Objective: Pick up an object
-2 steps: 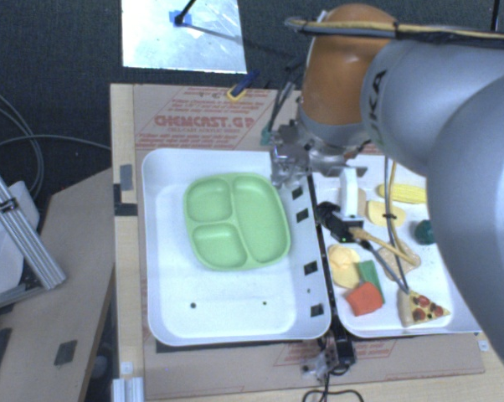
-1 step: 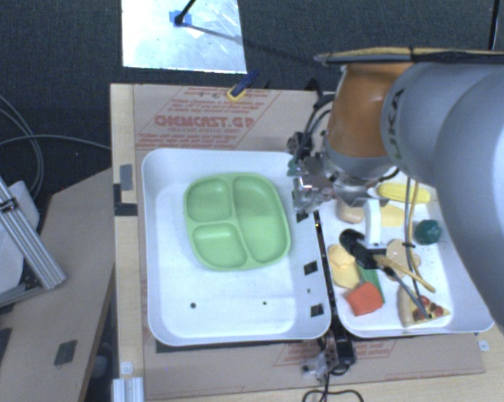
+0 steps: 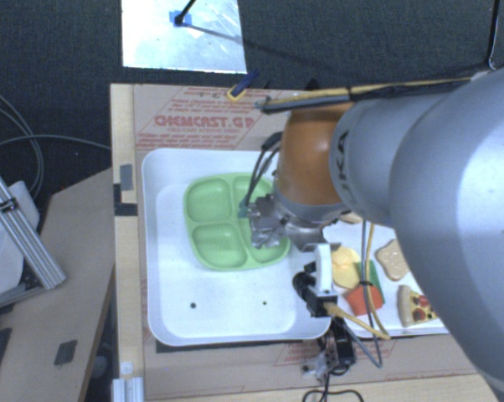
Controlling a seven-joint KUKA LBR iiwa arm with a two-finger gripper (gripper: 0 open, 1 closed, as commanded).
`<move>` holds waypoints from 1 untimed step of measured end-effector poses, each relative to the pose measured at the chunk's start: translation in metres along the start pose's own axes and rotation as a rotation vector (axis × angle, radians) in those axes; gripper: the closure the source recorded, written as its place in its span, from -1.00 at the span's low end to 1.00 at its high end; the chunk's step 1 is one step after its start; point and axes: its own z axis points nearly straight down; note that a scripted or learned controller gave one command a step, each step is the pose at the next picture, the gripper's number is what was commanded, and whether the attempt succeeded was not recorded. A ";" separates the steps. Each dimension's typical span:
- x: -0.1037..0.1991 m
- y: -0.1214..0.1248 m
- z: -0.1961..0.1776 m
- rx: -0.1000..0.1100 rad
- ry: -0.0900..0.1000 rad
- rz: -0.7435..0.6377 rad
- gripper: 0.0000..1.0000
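A light green divided plate (image 3: 217, 221) lies in the left white bin (image 3: 172, 304). The arm, grey with an orange band, comes in from the right and covers the plate's right part. My gripper (image 3: 264, 234) hangs over the plate's right edge, its tips hidden against the dark wrist hardware. In the right bin lie toy foods: a yellow piece (image 3: 346, 268), a red-orange piece (image 3: 365, 298), a toast slice (image 3: 393, 260) and a pizza slice (image 3: 418, 306).
The bins sit on a cardboard sheet (image 3: 202, 111) on the bench. A shiny foil square (image 3: 183, 22) lies at the back. Cables and a black fitting (image 3: 340, 348) hang near the front edge. A metal rail (image 3: 22, 233) stands at left.
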 end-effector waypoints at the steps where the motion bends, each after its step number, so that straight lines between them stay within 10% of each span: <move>1: -0.030 -0.046 -0.083 -0.011 -0.001 0.011 1.00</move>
